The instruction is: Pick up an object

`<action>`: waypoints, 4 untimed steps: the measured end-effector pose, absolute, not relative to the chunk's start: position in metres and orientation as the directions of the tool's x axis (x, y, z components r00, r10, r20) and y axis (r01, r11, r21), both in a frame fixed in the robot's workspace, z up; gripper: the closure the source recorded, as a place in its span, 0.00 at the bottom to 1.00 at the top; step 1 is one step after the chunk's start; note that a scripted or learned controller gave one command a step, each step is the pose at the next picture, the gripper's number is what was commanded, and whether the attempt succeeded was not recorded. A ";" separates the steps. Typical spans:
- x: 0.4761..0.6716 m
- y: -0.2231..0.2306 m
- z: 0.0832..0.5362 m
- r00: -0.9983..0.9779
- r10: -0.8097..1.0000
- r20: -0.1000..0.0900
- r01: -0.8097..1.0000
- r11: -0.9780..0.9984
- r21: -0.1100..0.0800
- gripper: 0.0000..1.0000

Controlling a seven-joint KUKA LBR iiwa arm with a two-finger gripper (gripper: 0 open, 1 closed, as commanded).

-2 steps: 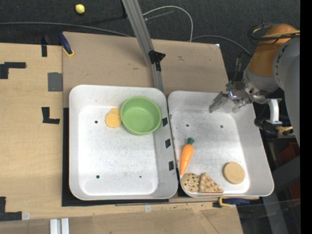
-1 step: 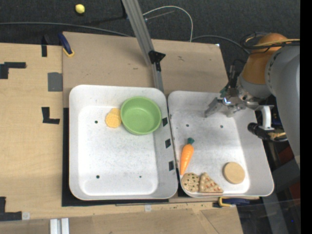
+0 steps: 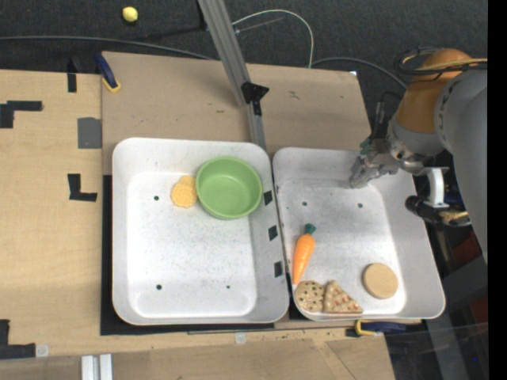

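Note:
My gripper (image 3: 361,177) hangs over the far right corner of the right bin (image 3: 412,236), with nothing seen between its fingers. In that bin an orange carrot (image 3: 303,254) lies near the left wall. Along the near edge sit a chocolate-chip cookie (image 3: 310,296), a pizza-like wedge (image 3: 341,299) and a round tan disc (image 3: 380,280). The left bin (image 3: 142,244) holds a green bowl (image 3: 229,187) with a yellow ridged piece (image 3: 184,191) touching its left side.
A metal pole (image 3: 230,50) slants down to the seam between the bins at the far side. Cables loop behind the bins. A small yellow ball (image 3: 130,13) lies on the dark floor at the top left.

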State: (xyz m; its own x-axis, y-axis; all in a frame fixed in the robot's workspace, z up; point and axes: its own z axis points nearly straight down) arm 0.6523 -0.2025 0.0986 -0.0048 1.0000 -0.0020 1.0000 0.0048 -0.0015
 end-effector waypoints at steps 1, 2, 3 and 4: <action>0.649 -0.204 0.143 -0.001 1.000 -0.001 1.000 0.001 0.004 1.00; 0.650 -0.208 0.186 -0.001 1.000 -0.001 1.000 0.001 0.004 1.00; 0.652 -0.208 0.240 -0.002 1.000 -0.002 1.000 0.002 0.006 1.00; 0.643 -0.148 0.247 -0.006 1.000 0.002 1.000 0.006 0.000 1.00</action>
State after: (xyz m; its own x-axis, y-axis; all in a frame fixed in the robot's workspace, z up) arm 0.6434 -0.1483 0.2469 -0.0064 1.0000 0.0016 1.0000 0.0064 0.0000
